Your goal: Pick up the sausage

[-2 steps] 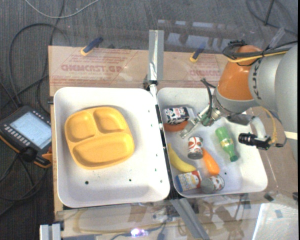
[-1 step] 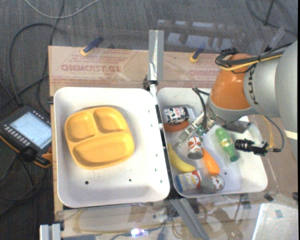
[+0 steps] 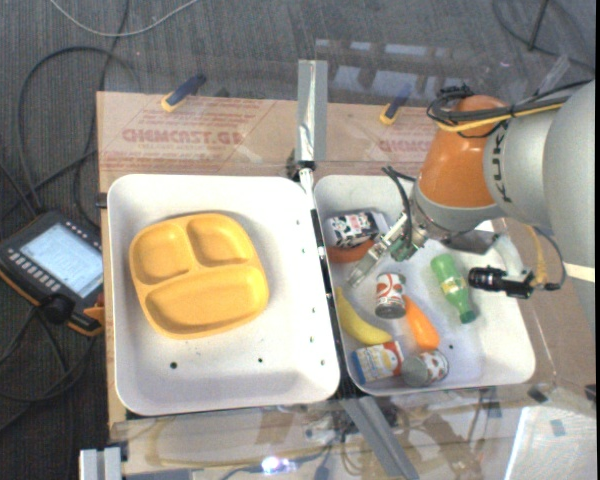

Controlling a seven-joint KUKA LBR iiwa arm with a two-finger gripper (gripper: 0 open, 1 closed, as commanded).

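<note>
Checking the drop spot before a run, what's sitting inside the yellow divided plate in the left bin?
The yellow divided plate shows three bare compartments with nothing lying in them. It hides the left bin floor beneath it.

You see two white bins [image 3: 120,368]. The left one has a yellow plate [image 3: 198,273]. The right one has a yellow banana [image 3: 360,326], a green bottle [image 3: 453,286], an orange carrot [image 3: 421,325], a black-and-white carton [image 3: 354,228] and a red-and-white can [image 3: 389,294].
</note>
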